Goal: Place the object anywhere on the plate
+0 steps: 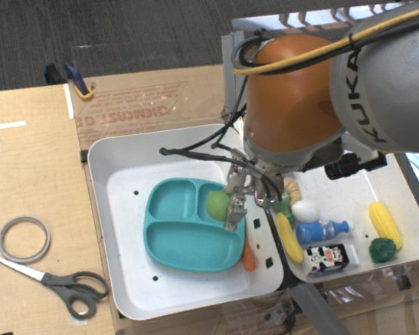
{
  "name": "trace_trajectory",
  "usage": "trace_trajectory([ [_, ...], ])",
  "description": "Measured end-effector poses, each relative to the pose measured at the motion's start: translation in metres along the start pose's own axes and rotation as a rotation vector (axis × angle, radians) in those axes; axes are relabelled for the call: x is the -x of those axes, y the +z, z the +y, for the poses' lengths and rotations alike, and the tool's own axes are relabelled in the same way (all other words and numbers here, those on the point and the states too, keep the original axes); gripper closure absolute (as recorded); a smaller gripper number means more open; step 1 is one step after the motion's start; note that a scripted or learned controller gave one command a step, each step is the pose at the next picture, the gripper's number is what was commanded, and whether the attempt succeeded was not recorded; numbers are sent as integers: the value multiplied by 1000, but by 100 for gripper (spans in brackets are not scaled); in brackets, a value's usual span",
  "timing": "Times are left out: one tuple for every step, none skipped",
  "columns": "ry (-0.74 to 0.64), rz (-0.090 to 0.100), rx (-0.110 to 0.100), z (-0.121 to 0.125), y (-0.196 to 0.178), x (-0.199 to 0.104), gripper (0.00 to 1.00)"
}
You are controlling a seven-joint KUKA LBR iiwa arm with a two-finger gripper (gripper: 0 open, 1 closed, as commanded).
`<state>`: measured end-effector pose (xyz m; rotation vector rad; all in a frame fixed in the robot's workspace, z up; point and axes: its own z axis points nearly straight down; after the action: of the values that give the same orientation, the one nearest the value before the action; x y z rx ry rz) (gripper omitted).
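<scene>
A teal divided plate (184, 232) lies in the left white bin (123, 214). A round green object (216, 203) rests in the plate's upper right compartment. My gripper (236, 202) hangs from the big orange and grey arm directly at the green object's right side, over the plate's right rim. The arm's body hides the gripper's upper part and the ground right of it.
A small orange carrot (248, 258) lies just off the plate's lower right edge. The right bin (412, 204) holds a yellow banana (287, 238), a white egg (306, 210), a blue bottle (320, 231), a black-and-white box (329, 257), a corn cob (385, 225) and a green broccoli (383, 249). Scissors (64, 288) and a tape roll (24, 238) lie on the bench at left.
</scene>
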<state>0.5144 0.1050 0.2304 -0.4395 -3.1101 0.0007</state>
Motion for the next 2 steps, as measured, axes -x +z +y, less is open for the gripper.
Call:
trace_trajectory([
  [60, -2, 1, 35, -36, -48, 100],
  [-298, -4, 2, 89, -131, -63, 100],
])
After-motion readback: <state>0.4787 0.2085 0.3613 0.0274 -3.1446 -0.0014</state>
